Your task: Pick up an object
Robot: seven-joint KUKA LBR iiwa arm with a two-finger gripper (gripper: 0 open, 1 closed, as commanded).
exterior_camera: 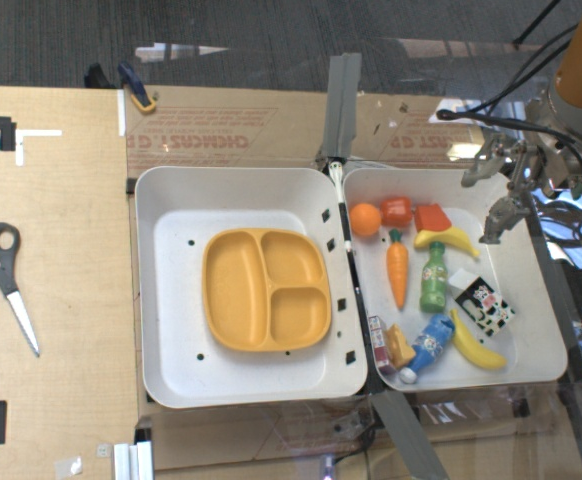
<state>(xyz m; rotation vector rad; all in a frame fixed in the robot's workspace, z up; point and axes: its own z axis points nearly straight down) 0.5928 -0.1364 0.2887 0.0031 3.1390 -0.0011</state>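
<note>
Gripper (499, 213) hung over the far right corner of the right bin (541, 363), nothing between its fingers; open or closed could not be told. Candidate objects all lay in that bin: upper banana (449, 239) nearest, green bottle (433, 277), carrot (398, 273). Pick not yet begun; descent, grasp, lift remained.

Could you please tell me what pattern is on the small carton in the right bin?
Black-and-white cow patches on the small carton, seen best in the camera view.
</note>
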